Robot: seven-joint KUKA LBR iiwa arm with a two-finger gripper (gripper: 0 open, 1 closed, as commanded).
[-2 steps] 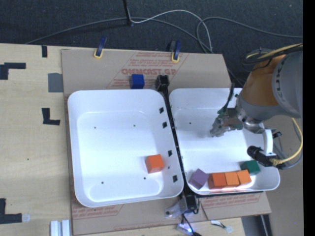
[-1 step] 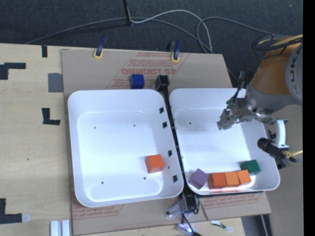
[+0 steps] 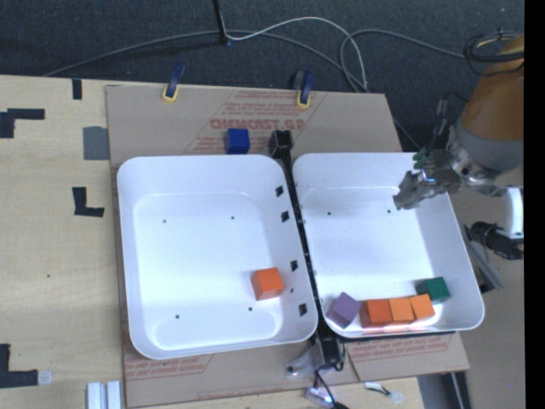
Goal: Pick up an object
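Note:
My gripper [image 3: 409, 194] hangs over the far right part of the right bin [image 3: 375, 228], above its bare white floor. Nothing shows between its fingers. Along that bin's near wall lie a purple block [image 3: 343, 309], three orange blocks in a row [image 3: 397, 311] and a green block [image 3: 435, 290], all well below the gripper in the view. An orange cube [image 3: 267, 283] sits in the left bin [image 3: 170, 254] near its lower right corner.
A blue cube [image 3: 238, 140] rests on the cardboard behind the left bin. Black clips [image 3: 281, 143] join the bins along their shared wall. Cables run across the dark floor at the back.

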